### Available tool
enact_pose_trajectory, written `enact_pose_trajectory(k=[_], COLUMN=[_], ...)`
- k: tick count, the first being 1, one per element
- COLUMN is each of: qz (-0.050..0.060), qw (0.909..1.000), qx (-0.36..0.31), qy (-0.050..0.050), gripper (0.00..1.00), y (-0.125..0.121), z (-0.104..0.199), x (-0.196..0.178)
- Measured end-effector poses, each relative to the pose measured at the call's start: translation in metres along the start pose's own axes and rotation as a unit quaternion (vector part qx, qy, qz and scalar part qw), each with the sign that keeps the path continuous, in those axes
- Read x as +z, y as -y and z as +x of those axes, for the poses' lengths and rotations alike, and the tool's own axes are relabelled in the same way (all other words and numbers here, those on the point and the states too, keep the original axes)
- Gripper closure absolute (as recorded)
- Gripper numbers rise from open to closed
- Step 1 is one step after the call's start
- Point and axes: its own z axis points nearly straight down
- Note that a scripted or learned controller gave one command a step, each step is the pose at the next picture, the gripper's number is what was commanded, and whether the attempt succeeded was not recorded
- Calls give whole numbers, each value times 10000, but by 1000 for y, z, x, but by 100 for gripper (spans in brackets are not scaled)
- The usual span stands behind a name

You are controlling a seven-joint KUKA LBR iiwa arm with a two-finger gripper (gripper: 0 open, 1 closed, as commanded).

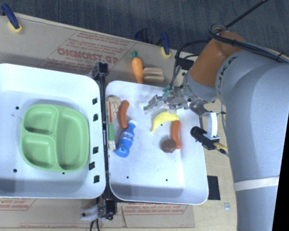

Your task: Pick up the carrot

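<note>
The carrot (136,68), orange with a green top, lies on the cardboard just behind the right bin's back rim, outside both bins. My gripper (160,103) hangs low over the back of the right bin (189,191), right of and nearer than the carrot and just above a yellow banana (163,121). It is apart from the carrot, and nothing shows in its grasp.
A tan block (154,75) sits right beside the carrot. The right bin holds a sausage (124,113), a bread stick (113,108), a blue bottle (126,139), an orange piece (176,134) and a brown lump (168,146). A green divided plate (55,137) lies in the left bin.
</note>
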Motion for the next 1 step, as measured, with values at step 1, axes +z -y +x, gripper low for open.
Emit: enact_pose_trajectory(k=[1], qz=[4], qw=[9862], qx=[1655], qy=[-3], gripper=[0], y=[-5], z=[38], x=[-39])
